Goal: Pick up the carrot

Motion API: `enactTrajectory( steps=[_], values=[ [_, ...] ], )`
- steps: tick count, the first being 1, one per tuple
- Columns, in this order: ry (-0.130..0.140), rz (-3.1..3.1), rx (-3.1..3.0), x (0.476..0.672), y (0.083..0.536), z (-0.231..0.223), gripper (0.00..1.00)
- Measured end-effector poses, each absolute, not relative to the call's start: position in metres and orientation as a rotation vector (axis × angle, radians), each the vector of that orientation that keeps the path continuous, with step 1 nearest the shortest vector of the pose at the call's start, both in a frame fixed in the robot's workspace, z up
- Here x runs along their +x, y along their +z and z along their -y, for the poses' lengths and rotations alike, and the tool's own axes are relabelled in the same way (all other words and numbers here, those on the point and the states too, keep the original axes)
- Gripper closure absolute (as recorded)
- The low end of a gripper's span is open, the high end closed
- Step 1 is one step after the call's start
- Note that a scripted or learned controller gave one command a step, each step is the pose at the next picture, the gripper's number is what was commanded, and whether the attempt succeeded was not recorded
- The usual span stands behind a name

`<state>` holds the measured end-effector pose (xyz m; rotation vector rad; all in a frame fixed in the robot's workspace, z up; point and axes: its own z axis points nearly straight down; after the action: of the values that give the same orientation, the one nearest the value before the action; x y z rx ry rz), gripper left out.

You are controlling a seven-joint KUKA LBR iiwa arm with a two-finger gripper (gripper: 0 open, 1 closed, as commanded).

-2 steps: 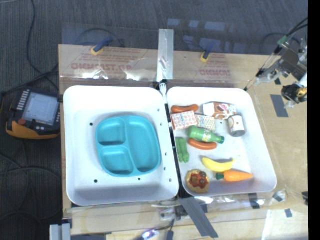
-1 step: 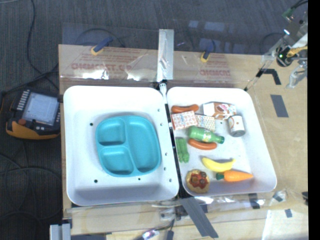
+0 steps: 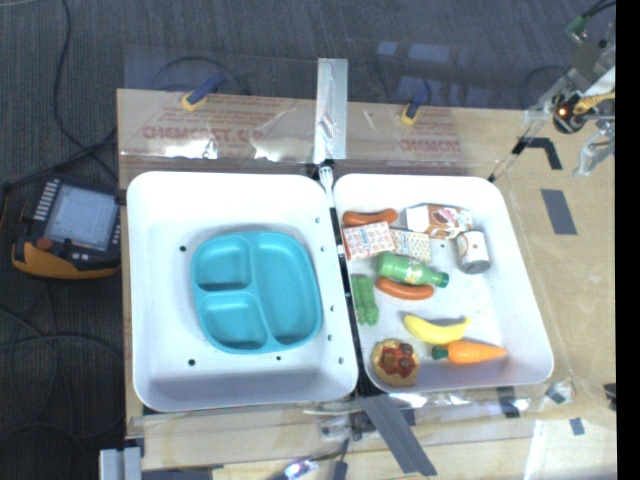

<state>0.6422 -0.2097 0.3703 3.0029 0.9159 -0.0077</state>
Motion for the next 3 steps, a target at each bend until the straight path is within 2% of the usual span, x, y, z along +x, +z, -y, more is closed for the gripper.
enactTrajectory(
  steps=[1,2,3],
  values=[
    [-0.008,-0.916,3.003,0.642,0.370,0.210,0.00],
    [-0.008,-1.222,2.893,0.585,0.369,0.198,0.00],
    [-0.008,-1.223,2.893,0.585,0.369,0.198,0.00]
  ],
)
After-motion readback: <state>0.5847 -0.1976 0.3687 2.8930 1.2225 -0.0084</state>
